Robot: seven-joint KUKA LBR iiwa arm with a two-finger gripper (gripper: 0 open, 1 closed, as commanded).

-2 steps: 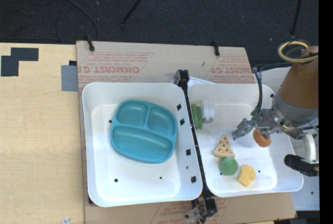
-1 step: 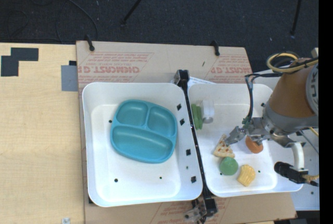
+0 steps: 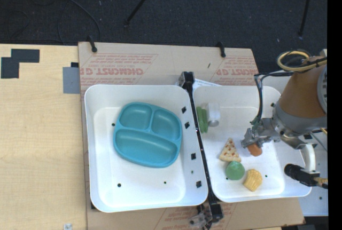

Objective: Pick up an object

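Tool point(image 3: 255, 141): right of centre in the right bin point(image 3: 270, 183), low over an orange piece point(image 3: 256, 150) (grip unclear; cannot tell)
Orange piece: right part of that bin, touching the tool
Nearby: pizza slice point(image 3: 229, 151), green ball point(image 3: 234, 171), corn cob point(image 3: 253, 179)
Left bin point(image 3: 101, 191): blue divided plate point(image 3: 147, 134)

Gripper point(image 3: 255, 141) low (arm from right)
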